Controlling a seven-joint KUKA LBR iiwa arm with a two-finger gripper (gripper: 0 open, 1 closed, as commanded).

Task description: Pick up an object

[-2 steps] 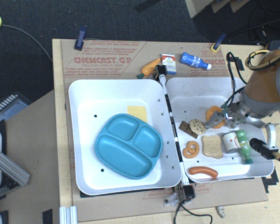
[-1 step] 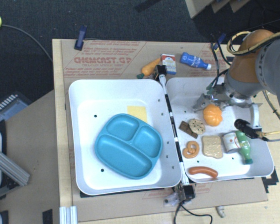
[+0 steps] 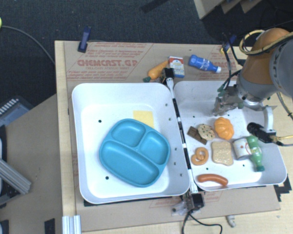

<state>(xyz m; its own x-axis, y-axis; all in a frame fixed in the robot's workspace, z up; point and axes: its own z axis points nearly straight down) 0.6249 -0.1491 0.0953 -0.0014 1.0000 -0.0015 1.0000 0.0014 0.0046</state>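
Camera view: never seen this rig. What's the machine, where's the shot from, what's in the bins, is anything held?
One fixed camera looks down at a slant on a bench with two shallow white bins side by side. The machine is a grey robot arm with an orange band, reaching in from the right. Its gripper hangs over the upper part of the right bin. I see nothing between its fingers, and can't tell whether they are open or shut.

The left bin holds a blue divided plate and a yellow square.

The right bin holds toy food: an orange pumpkin, a cookie, a pretzel, a toast slice, a hot dog and a green bottle.

Beyond the bins lie a blue bottle, a small carton and a carrot.
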